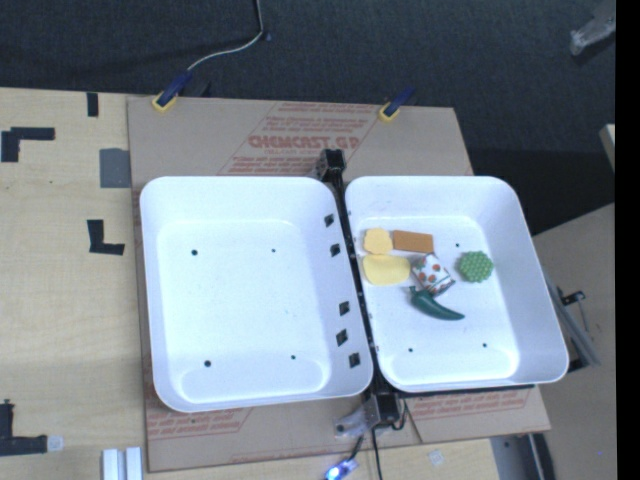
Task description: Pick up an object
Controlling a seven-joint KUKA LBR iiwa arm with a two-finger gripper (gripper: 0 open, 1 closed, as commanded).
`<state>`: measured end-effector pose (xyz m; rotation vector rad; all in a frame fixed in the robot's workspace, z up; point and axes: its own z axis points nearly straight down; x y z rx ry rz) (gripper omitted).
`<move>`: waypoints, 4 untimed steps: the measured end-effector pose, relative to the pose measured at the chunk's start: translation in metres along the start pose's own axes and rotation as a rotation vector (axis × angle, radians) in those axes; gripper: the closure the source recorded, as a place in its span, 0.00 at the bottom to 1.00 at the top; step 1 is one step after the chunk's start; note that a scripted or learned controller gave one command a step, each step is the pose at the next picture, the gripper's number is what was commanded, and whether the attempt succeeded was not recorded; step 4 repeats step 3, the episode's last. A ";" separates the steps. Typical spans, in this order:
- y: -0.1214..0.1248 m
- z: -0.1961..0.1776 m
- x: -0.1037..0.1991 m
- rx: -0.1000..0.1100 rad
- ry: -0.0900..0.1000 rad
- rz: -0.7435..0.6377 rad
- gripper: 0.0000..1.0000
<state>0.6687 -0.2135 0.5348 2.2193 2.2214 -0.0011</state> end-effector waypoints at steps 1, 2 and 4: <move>0.000 0.106 0.064 0.013 0.006 -0.005 0.00; 0.000 0.089 0.061 0.000 0.001 -0.003 1.00; -0.001 -0.006 0.012 -0.010 -0.004 0.003 1.00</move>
